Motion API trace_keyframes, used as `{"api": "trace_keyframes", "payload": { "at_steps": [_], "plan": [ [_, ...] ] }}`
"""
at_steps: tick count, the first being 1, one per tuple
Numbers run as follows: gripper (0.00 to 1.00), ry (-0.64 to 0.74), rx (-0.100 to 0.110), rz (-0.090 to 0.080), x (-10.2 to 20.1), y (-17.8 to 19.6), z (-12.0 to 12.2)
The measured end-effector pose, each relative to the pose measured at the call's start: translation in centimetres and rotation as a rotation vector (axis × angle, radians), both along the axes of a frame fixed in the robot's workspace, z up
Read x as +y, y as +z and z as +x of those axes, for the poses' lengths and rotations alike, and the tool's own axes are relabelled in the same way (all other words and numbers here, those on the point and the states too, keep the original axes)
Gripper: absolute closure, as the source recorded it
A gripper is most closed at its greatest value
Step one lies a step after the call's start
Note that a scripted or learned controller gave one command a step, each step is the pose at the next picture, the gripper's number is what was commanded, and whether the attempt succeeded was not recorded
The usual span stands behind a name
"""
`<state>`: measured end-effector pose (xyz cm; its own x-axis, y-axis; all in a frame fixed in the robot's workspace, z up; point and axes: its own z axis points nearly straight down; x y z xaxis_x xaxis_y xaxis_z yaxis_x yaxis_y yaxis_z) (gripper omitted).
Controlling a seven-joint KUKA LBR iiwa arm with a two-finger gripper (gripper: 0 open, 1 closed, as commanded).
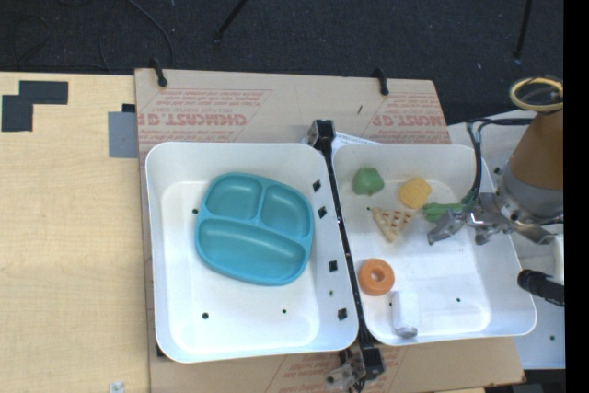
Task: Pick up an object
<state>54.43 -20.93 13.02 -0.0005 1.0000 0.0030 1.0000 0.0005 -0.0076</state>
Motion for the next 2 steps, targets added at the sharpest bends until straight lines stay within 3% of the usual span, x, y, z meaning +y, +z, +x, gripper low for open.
{"api": "trace_keyframes", "payload": {
  "at_steps": [1, 2],
  "plan": [
    [0.00, -0.001, -0.004, -0.002, 0.1, -4.5, 0.0],
    [1.00, -0.001, -0.004, -0.001, 0.0, -3.2, 0.0]
  ]
}}
